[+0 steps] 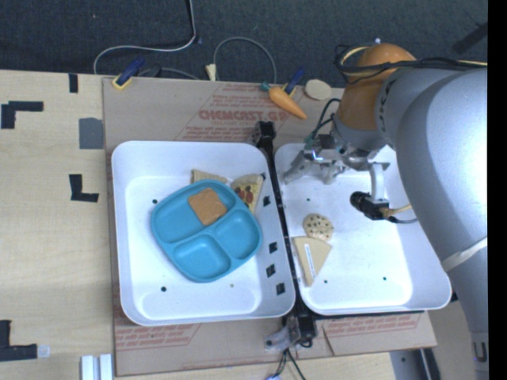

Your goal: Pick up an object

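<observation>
My gripper (pixel 317 163) hangs low over the far left corner of the right bin (pixel 396 291), with the grey arm and its orange band behind it. A speckled round cookie (pixel 318 226) lies in that bin, just in front of the gripper and apart from it. A pale yellow wedge (pixel 310 256) lies right below the cookie. In the left bin (pixel 135 212) a blue divided plate (pixel 207 237) carries a brown square of toast (pixel 207 205). A pizza-like slice (pixel 249 188) and a tan wedge (pixel 204 177) lie at the plate's far edge.
A toy carrot (pixel 285 102) and a beige round piece (pixel 318 89) lie on the cardboard beyond the bins. Black clips (pixel 264 135) run along the wall between the bins. Cables loop across the dark floor at the back.
</observation>
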`<move>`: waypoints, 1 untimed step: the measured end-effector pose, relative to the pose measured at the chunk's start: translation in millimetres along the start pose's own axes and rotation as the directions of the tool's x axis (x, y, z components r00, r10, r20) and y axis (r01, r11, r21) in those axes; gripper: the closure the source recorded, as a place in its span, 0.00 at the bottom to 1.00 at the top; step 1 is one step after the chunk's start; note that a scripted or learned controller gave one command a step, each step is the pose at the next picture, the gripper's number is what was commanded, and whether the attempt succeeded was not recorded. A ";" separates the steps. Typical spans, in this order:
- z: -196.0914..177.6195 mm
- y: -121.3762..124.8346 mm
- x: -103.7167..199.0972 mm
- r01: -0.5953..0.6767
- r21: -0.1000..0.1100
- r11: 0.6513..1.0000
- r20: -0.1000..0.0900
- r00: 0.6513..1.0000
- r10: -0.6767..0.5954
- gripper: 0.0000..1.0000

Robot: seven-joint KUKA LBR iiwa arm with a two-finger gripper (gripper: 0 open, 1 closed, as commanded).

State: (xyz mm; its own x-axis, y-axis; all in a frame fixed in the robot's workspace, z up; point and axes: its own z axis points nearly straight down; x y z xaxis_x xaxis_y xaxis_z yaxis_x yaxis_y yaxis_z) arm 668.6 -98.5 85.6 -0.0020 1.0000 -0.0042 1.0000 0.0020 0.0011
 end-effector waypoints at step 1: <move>-1.0 -36.7 3.1 -0.002 -0.003 1.000 -0.002 1.000 0.002 0.00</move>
